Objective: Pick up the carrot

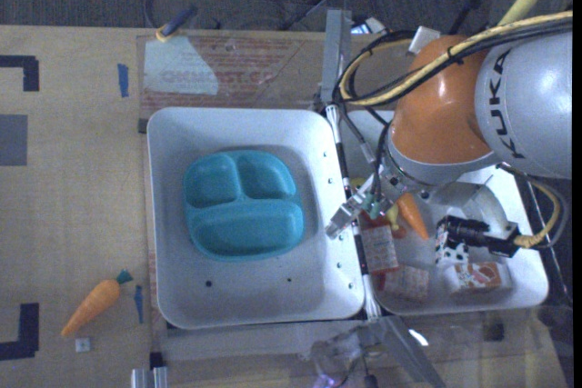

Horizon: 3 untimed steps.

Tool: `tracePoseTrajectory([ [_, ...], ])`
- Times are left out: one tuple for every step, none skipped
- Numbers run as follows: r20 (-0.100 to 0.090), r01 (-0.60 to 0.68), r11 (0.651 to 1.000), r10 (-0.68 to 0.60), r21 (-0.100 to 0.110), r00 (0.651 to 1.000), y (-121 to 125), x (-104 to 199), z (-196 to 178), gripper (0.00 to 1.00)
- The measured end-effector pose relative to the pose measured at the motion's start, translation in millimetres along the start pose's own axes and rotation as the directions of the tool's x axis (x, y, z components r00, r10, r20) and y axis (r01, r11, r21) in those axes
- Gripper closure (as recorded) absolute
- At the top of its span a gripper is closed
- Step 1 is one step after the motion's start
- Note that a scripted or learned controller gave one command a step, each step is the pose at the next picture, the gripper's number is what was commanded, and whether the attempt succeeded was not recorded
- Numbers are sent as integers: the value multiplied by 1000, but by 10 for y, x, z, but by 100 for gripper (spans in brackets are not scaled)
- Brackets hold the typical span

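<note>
Two shallow white bins sit side by side on a wooden bench. "KUKA" reads in black up the grey arm [532,95], which reaches in from the right above its orange band. Its gripper [364,209] hangs over the right bin's [532,286] left edge; whether it is open or closed cannot be told. One carrot [414,216] lies just beside it in the right bin, long axis slanting from upper left to lower right. A blue divided plate [244,203] rests in the left bin [173,150]. Another carrot [91,305] lies on the bench at lower left, green top toward upper right.

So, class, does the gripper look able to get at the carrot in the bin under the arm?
Probably yes. The carrot lies in the right-hand bin just beside the gripper, with nothing on top of it. A red packet sits close by and may crowd the approach.
</note>
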<state>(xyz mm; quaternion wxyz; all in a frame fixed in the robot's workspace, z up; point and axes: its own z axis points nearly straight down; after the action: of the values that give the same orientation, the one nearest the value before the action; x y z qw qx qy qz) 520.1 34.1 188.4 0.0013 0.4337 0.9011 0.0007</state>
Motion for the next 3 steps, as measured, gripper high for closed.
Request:
tracePoseTrajectory([
  [-3,-105,994,105,4,994,-659,-170,-9,0],
  [1,-180,984,180,1,984,-754,-674,38,0],
  [-2,45,999,-45,2,999,-863,-1217,870,0],
])
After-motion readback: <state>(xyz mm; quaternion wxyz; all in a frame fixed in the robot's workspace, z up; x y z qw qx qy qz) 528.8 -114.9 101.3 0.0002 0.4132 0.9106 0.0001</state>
